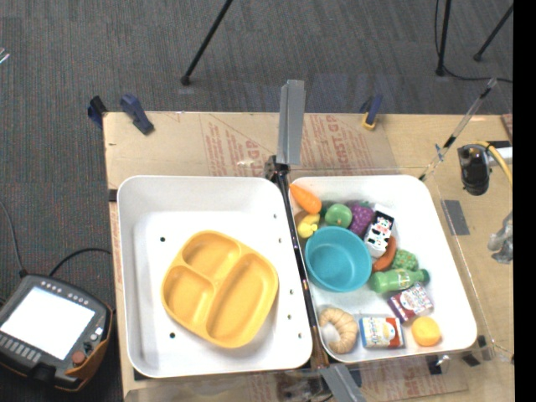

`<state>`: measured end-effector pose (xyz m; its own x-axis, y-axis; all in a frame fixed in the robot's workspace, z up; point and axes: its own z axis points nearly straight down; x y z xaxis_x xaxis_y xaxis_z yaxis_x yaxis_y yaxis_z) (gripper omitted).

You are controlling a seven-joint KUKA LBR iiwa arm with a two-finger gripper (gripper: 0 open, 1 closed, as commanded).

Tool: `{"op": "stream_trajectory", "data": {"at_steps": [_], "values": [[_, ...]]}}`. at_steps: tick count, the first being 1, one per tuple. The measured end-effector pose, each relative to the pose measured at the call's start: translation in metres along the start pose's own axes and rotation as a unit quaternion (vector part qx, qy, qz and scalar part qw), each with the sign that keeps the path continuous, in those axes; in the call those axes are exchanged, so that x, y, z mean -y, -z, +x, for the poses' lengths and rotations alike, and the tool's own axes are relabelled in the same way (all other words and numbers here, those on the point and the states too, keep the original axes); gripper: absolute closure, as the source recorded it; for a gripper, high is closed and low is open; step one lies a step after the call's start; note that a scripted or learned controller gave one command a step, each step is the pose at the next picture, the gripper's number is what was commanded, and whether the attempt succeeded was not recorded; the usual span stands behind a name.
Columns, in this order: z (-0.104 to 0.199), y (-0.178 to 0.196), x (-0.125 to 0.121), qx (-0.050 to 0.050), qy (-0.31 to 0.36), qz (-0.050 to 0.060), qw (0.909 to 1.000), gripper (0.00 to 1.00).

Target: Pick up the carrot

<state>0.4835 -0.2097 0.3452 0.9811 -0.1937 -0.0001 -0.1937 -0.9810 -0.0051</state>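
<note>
A grey handheld controller with a pale screen [48,329] sits on the floor at 8 o'clock. On the bench, the left shallow white bin [138,216] holds a yellow plastic plate with 3 compartments [219,287], lying flat. In the right shallow white bin [448,249], the small orange plastic carrot [305,198] lies at 11 o'clock, close to the divider between the 2 bins, with a yellow toy duck [308,225] just below it and a green apple [337,215] just beside it at 4 o'clock. A round teal bowl [337,259] sits mid-bin (upright, nothing visible inside). A bagel-shaped pastry [340,328] lies at 7 o'clock, an orange fruit [426,332] at 5 o'clock.
</note>
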Motion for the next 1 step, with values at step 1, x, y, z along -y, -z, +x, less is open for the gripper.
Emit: {"op": "stream_trajectory", "data": {"at_steps": [1], "values": [[0.0011,0.0073,0.0074,0.003,0.006,0.006,1.0000,1.00]]}}
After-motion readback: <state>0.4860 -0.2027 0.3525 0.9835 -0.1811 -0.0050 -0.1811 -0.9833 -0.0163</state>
